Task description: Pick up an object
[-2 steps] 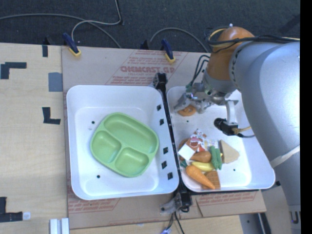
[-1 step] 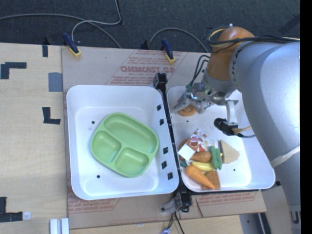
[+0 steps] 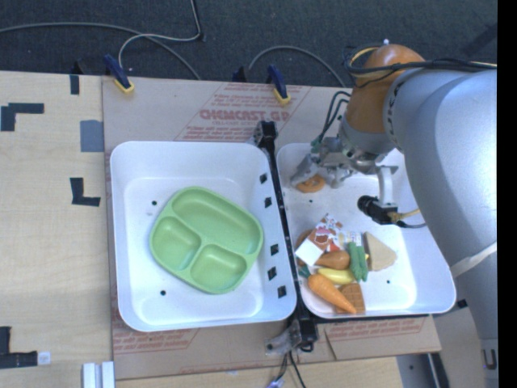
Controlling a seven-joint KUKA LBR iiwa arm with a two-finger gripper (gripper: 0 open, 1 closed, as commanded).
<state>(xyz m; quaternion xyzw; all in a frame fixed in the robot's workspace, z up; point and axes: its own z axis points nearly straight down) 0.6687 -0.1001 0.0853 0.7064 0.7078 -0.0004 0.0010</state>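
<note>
In the camera view, the gripper (image 3: 323, 164) is seen lowered into the right bin (image 3: 420, 293), near that bin's upper left corner, at about 11 o'clock from the bin's middle. A small brown object (image 3: 309, 185) lies on the bin floor just below the gripper, at roughly 7 o'clock from it and touching or nearly touching its tip. Whether the gripper is apart or together cannot be told, as it is dark and hidden against the wrist. The brown object appears rounded and flattish, orange-brown, perhaps a toy bread roll; its long axis runs roughly from 9 to 3 o'clock. It is judged the nearest candidate for the pick. A pile of toy food (image 3: 338, 269) is gathered at 5 o'clock, well apart. A green divided plate (image 3: 207, 239) rests in the left bin (image 3: 133, 217) on the counter (image 3: 48, 217).
</note>
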